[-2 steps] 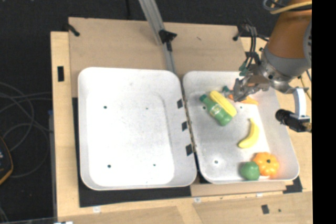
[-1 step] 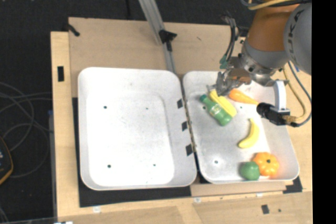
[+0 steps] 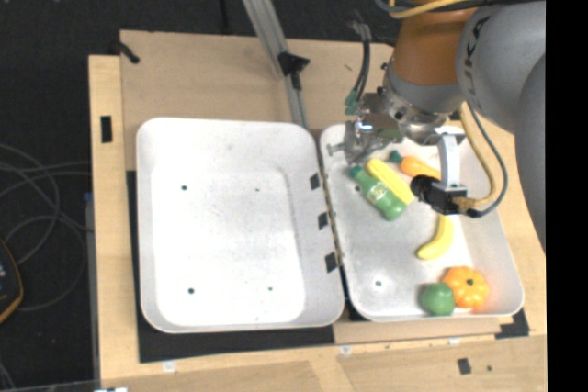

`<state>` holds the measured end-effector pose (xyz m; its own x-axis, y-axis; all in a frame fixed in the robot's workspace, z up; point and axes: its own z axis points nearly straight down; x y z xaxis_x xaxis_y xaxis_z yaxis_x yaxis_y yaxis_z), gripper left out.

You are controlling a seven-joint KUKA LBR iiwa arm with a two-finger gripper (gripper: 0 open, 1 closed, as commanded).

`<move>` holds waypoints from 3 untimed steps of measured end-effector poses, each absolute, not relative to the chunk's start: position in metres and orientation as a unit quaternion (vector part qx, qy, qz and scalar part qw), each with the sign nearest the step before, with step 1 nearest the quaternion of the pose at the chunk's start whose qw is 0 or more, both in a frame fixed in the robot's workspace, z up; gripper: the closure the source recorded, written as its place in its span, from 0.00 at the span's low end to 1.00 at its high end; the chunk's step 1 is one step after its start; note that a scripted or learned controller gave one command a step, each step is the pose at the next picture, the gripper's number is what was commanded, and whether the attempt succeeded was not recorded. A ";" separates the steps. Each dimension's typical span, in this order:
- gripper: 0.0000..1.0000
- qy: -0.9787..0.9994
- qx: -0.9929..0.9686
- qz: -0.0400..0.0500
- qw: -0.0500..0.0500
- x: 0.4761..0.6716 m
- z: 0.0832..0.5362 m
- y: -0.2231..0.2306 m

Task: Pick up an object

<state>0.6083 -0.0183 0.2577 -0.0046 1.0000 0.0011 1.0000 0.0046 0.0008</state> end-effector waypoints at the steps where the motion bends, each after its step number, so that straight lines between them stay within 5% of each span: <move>1: 1.00 -0.708 -0.706 0.000 0.000 0.618 0.243 0.033; 2: 1.00 -0.708 -0.706 0.000 0.000 0.630 0.232 0.085; 3: 0.00 -0.707 -0.707 0.000 0.000 0.630 0.233 0.083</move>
